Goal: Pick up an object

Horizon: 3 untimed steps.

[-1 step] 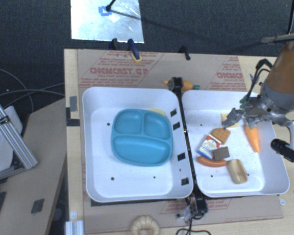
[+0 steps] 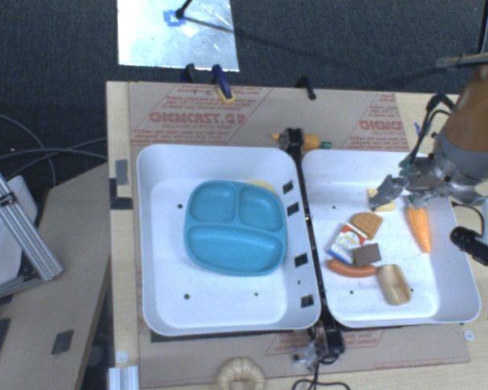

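My gripper (image 2: pixel 388 192) hangs over the upper middle of the right bin (image 2: pixel 459 299), coming in from the right. Just below its tip lies a small yellow piece (image 2: pixel 379 205); whether they touch I cannot tell. An orange carrot (image 2: pixel 420 227) lies right of the tip. Lower down sit a round brown cookie (image 2: pixel 365 223), a small white and red box (image 2: pixel 346 243), a dark brown block (image 2: pixel 367 255), a red sausage (image 2: pixel 350 269) and a tan bread piece (image 2: pixel 394 283).
The left bin (image 2: pixel 163 299) holds a blue divided plate (image 2: pixel 234 226) with a pale yellow item (image 2: pixel 263 186) behind its far rim. A black divider (image 2: pixel 305 226) runs between the bins. Another yellow item (image 2: pixel 311 143) lies past the bins' far edge.
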Each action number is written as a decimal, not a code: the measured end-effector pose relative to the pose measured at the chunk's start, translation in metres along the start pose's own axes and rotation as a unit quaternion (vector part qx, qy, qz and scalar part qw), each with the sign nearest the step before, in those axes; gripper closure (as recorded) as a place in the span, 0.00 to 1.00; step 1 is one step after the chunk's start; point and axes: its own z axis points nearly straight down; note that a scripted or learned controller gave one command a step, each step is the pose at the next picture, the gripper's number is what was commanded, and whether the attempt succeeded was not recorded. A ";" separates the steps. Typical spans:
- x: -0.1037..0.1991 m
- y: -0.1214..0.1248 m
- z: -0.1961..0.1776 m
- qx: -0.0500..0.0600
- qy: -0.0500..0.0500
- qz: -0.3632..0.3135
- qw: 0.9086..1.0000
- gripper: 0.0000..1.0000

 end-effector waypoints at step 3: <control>0.010 0.001 0.126 -0.002 0.001 0.001 1.000 0.00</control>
